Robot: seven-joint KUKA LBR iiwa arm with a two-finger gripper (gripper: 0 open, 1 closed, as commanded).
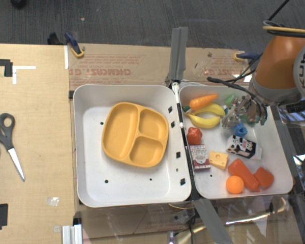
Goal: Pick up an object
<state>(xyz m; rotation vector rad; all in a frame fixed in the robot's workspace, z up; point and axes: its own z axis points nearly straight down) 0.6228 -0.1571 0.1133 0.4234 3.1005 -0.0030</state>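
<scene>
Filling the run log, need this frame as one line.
arm: over right bin | pincer: low near banana, carrot | grasp: cannot tell | left bin: yellow tray

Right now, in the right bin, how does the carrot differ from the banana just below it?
The carrot is orange with a green end on its right; the banana is all yellow. The carrot is straight and tapers toward its left tip, while the banana curves like an arc. The carrot lies nearer the far wall of the right bin; the banana lies closer to the camera. Both are long toy foods lying flat, side by side.
</scene>
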